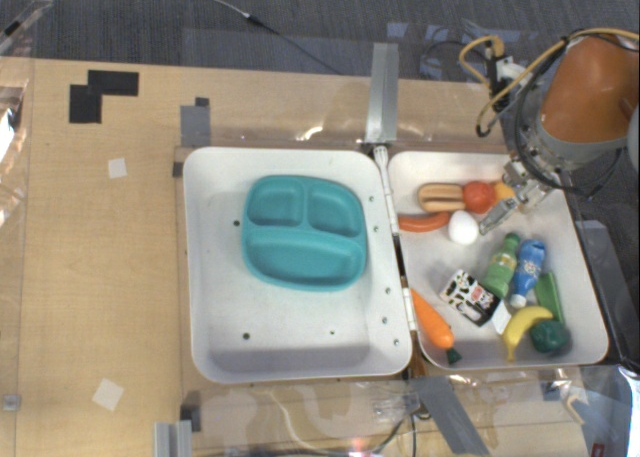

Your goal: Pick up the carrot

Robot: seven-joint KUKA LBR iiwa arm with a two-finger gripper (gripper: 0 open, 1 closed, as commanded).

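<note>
1. Pale wood makes up the bench [90, 285], with dark carpet beyond its far edge and a thin cable lying across that carpet.
2. Two black tape marks sit at the bench's far left, and small pale squares are stuck here and there on the wood.
3. Two shallow white bins stand side by side, their inner rims touching along a metal strip.
4. Left bin [215, 335]: it holds a teal tray [303, 231] with three compartments, lying flat near the bin's middle. Nothing lies in the compartments.
5. Right bin [590, 335]: it holds a crowd of toy food and small things.
6. At its far end lie a hot dog [440, 195] and a tomato [479, 195], just beside each other, with a white egg [462, 229] and a red sausage [420, 223] just in front of them.
7. Toward its middle stand a green bottle [501, 267] and a blue bottle [527, 271], side by side, next to a black-and-white box [470, 296].
8. At its near right corner lie a banana [524, 325] and a dark green vegetable [549, 337].
9. Carrot [434, 319]: it lies at the right bin's near left edge, against the inner rim, tip pointing to the far left and green stub toward the near side. Nothing touches it.
10. Arm: it reaches in over the right bin's far right corner, well apart from the carrot.
11. Gripper [510, 203]: it hangs by the tomato and egg; whether the jaws are apart or together, I cannot tell.
</note>
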